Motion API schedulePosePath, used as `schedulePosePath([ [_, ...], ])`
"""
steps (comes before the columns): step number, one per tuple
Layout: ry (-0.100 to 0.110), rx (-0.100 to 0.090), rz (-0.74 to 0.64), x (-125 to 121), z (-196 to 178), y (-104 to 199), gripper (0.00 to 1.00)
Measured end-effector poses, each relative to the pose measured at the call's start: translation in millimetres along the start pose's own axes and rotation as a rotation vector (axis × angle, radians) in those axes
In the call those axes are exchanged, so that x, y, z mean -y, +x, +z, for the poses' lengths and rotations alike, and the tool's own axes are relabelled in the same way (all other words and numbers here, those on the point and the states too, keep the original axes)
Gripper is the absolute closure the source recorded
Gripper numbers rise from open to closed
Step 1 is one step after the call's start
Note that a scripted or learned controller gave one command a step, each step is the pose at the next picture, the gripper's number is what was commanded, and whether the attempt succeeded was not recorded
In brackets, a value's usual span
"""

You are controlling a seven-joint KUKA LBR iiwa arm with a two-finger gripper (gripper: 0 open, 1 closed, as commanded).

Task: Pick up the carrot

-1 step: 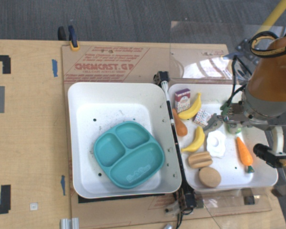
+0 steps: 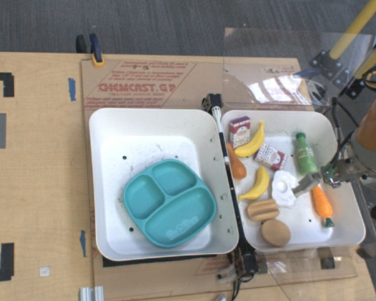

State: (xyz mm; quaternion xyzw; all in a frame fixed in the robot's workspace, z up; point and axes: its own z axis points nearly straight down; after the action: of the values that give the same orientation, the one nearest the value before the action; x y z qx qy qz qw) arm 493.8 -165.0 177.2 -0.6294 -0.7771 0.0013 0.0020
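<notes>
The carrot (image 2: 321,202) is orange with a green stub at its near end. It lies at a slant near the right wall of the right bin (image 2: 348,231). My gripper (image 2: 306,184) reaches in from the right and hangs low just above and left of the carrot's top end, over the edge of a white fried-egg toy (image 2: 282,187). The carrot looks to be resting on the bin floor beside the gripper, not inside it.
The right bin also holds a green bottle (image 2: 304,153), two bananas (image 2: 251,141), two small red and white cartons (image 2: 239,130), an orange piece (image 2: 237,165) by the divider, a hot dog bun (image 2: 263,210) and a round brown bun (image 2: 275,232). A teal divided plate (image 2: 169,202) lies in the left bin.
</notes>
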Motion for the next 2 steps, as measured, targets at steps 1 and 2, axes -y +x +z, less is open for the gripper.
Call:
schedulePosePath([
  [1, -0.012, 0.005, 0.030, 1, 80, -17, 0.00],
  [2, -0.012, 0.002, -0.783, 21, 88, -52, 0.00],
])
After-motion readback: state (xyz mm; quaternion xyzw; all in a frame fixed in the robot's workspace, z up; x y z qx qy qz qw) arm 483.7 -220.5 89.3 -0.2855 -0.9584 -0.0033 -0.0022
